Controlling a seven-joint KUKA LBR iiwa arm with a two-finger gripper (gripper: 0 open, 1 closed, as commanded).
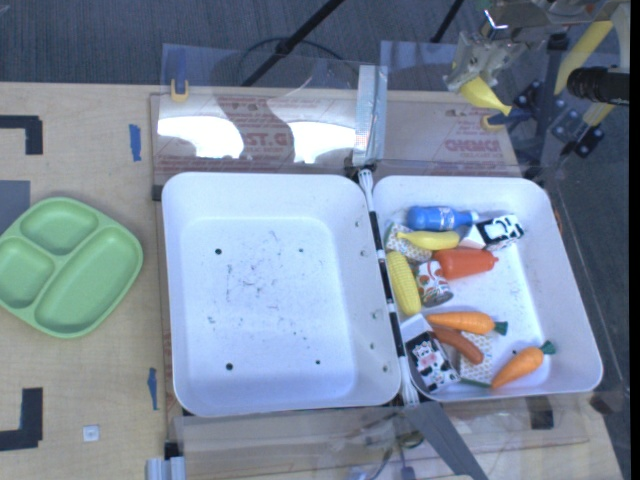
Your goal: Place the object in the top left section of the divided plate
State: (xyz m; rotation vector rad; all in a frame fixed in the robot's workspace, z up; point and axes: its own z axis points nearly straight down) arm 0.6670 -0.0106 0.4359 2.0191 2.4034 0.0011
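The green divided plate [66,266] lies on the wooden bench at the far left; its top left section [60,226] holds nothing. High at the upper right, beyond the back rim of the right bin, my gripper [482,76] hangs with a small yellow object [482,93] pinched at its fingertips. The gripper is far from the plate, with the whole left bin between them.
The left white bin [200,208] sits between gripper and plate. The right bin [560,298] holds a blue bottle [440,217], a banana [432,239], corn [403,280], an orange pepper [463,262], carrots [466,321] and other small items. Clear panels stand behind both bins.
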